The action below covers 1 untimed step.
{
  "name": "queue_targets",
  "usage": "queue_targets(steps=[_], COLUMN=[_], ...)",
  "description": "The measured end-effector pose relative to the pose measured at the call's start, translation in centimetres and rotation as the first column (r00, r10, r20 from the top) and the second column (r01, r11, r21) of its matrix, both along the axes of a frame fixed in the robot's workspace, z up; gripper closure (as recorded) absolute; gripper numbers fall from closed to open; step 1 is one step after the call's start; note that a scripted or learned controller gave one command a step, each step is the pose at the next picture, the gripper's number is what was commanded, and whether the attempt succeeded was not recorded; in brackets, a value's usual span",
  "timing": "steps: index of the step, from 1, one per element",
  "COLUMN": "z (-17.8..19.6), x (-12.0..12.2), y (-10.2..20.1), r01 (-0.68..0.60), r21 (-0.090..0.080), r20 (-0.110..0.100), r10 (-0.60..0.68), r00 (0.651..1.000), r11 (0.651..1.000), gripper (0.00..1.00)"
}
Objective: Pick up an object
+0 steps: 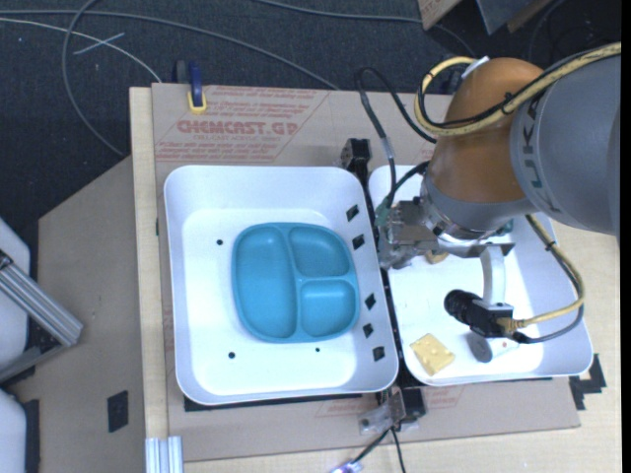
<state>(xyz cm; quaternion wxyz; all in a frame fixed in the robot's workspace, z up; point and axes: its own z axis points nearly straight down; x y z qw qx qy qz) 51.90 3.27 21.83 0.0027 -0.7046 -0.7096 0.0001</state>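
A small yellow wedge-shaped piece (431, 353) lies near the front left corner of the right bin (552, 358). Just to its right rests a small grey object (480, 349). My gripper (408, 236) hangs below the orange wrist band over the left side of the right bin, close to the wall between the two bins. It is behind the yellow piece and apart from it. The wrist's bulk covers most of the gripper. A black module (471, 309) on a white bracket, with a yellow cable, sticks out from the wrist toward the bin's front.
The left bin (197, 353) holds a blue divided plate (294, 280) at its middle. Black clips line the wall between the bins. Cables loop around the wrist and trail across the dark floor behind the bench.
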Motion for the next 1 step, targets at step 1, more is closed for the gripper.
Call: queue_targets(steps=[1], z=[-0.46], x=[0.48], y=[5.71], r01=[0.000], r21=[-0.001], r20=[0.003], r10=[0.000], r00=[1.000], r11=[1.000], gripper=[1.00])
